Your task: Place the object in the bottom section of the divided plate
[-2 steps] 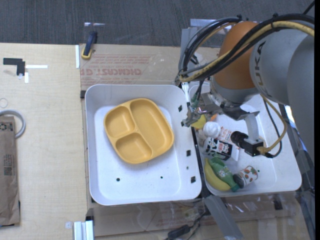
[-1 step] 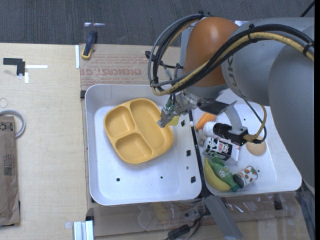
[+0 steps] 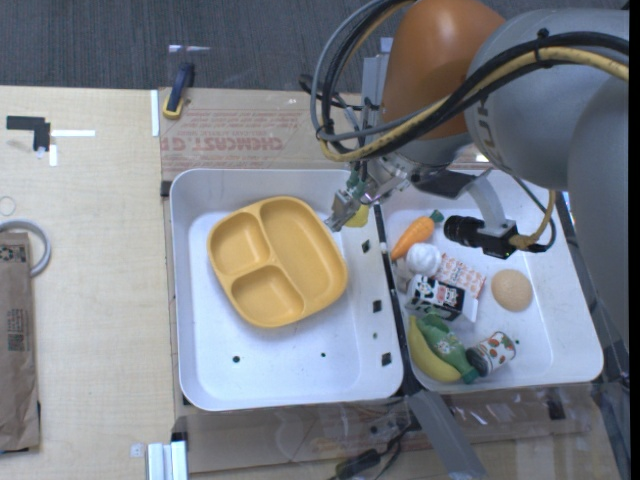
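Observation:
A yellow divided plate (image 3: 277, 260) lies in the left bin (image 3: 290, 373), with three compartments, all bare. Its bottom section (image 3: 264, 296) is the one nearest the bin's front. My gripper (image 3: 348, 211) hangs just off the plate's upper right rim, close to the wall between the two bins. The wrist and cables above it hide much of it, and I cannot make out anything held in it.
The right bin (image 3: 560, 368) holds a carrot (image 3: 413, 236), a white round item (image 3: 423, 259), a cow-print carton (image 3: 437, 297), a pink box (image 3: 463, 275), a beige ball (image 3: 511, 290), a banana (image 3: 432, 353) and a small can (image 3: 493, 353). A black part (image 3: 480, 234) hangs from the arm over this bin.

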Controlling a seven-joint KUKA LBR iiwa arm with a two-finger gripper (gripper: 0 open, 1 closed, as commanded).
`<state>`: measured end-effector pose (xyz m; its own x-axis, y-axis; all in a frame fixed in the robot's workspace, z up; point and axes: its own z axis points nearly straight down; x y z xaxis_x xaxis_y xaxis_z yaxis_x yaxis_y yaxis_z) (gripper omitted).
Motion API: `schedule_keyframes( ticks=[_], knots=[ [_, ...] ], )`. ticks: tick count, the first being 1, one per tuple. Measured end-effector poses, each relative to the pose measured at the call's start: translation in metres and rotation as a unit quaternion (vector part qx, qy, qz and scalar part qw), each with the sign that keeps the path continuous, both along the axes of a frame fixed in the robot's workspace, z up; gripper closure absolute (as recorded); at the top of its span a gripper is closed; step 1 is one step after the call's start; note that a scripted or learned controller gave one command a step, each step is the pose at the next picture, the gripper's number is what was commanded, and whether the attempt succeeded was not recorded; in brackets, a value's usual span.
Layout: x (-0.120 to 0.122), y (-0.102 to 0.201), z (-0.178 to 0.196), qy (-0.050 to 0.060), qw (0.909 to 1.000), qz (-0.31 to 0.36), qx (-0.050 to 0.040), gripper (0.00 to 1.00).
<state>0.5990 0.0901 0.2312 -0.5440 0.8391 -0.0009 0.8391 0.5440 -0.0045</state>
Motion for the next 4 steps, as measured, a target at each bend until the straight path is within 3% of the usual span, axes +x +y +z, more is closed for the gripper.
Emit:
schedule_keyframes(
  ticks=[1, 2, 3, 4],
  knots=[
    [0.027, -0.077, -0.02, 0.0, 0.9975, 0.07, 0.0002, 1.0],
    [0.027, -0.077, -0.02, 0.0, 0.9975, 0.07, 0.0003, 0.0],
    [0.053, -0.102, -0.042, -0.001, 0.9866, 0.163, 0.0009, 0.0],
    [0.044, -0.129, -0.03, -0.001, 0.9917, 0.128, 0.001, 0.0]
  ],
)
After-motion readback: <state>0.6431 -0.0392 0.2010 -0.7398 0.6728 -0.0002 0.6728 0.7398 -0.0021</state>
